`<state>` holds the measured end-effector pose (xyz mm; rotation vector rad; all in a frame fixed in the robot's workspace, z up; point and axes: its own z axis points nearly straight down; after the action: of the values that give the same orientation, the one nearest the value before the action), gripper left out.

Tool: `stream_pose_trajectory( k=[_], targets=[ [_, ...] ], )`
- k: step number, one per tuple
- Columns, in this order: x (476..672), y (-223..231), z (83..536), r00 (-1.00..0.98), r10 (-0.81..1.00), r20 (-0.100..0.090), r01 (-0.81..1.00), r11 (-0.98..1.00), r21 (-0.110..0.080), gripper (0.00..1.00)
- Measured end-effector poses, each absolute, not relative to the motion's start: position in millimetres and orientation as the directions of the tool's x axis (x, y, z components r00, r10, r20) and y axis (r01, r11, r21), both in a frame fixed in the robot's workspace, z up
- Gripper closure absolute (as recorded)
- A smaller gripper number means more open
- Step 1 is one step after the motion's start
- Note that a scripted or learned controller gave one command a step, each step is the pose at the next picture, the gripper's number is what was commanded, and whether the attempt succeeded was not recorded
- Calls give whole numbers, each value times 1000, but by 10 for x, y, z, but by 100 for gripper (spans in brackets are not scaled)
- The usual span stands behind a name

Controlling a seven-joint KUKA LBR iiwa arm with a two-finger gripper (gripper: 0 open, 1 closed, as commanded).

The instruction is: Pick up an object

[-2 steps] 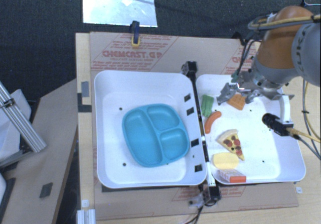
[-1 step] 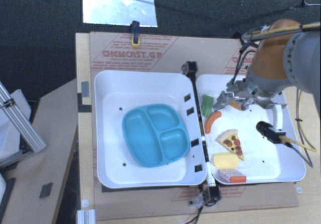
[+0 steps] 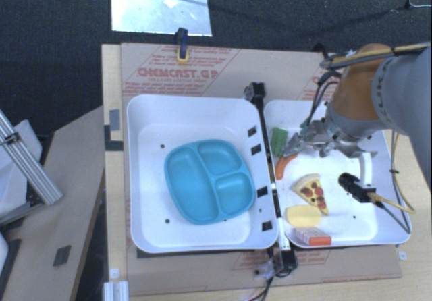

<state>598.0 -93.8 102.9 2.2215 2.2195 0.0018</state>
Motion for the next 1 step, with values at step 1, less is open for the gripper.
stream_pose_trajectory(
  k=[1],
  targets=[
    [5998,-929,1164,-1,1000,0,1000,1,7,100]
  ],
)
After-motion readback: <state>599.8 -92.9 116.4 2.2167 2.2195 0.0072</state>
